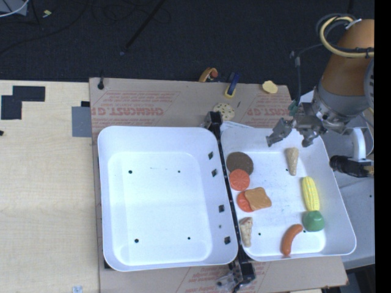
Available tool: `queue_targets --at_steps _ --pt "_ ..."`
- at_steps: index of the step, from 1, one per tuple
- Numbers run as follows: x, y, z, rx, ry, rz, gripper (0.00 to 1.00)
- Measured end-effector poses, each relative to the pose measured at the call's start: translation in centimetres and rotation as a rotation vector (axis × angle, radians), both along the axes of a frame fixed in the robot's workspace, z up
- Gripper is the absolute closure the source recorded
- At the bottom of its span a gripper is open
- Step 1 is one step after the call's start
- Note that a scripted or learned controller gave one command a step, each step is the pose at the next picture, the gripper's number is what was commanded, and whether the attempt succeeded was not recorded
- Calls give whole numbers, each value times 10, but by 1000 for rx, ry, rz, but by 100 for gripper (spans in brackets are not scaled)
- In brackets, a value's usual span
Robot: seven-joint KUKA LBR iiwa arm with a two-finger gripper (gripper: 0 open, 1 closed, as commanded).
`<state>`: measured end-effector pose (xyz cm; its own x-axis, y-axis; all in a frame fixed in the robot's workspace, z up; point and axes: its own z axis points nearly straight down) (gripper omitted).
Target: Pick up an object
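The right bin (342, 224) holds several toy foods: a brown patty (240, 162), a red tomato slice (239, 179), a slice of toast (258, 198) lying over another red slice, a beige cone (292, 160), a corn cob (310, 193), a green ball (314, 221), an orange sausage (289, 239) and a tan piece (245, 230). My gripper (294, 133) hangs above the bin's far rim, fingers spread open with nothing between them. The beige cone lies just below it.
The left bin (110, 163) sits beside the right one. Behind the bins on the cardboard lie a cookie (225, 110), a blue and yellow piece (231, 85), an orange ring (209, 74) and a yellow lump (270, 87).
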<state>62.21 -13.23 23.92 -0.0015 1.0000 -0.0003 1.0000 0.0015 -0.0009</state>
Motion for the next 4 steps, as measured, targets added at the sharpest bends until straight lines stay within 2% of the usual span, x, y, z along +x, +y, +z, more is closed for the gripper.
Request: queue_targets --at_steps 1,2,3,4 --pt "-26 31 -83 3 11 0 0" --pt "24 47 -153 -1 -3 -1 0" --pt "23 103 -45 2 -7 4 0" --pt "21 100 -52 0 2 -1 0"
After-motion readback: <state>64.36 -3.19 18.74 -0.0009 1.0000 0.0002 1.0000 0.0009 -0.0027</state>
